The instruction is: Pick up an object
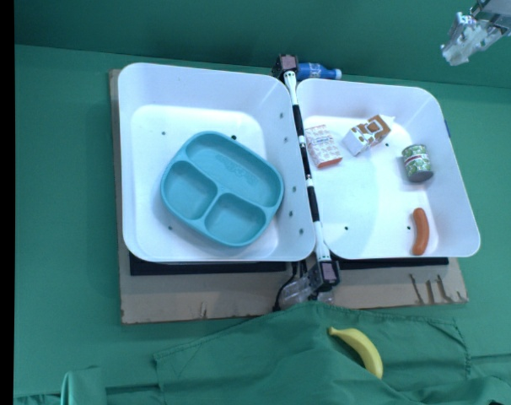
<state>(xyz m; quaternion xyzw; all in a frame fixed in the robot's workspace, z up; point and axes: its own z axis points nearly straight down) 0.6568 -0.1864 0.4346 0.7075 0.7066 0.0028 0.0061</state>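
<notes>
The gripper (468, 42), finger state impossible to tell, hangs well above and right of the green can (416, 163), lying down-left.

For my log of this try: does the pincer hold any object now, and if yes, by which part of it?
Nothing is held. The pincer hangs above the green bench, outside the right bin, with no object between its fingers.

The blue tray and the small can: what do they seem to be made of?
The blue tray looks like moulded plastic, matte to slightly glossy: one even colour, rounded rims, three smooth compartments. The small can is probably metal with a green printed label, judging by its pale, shiny end; at this size I cannot be sure.
</notes>
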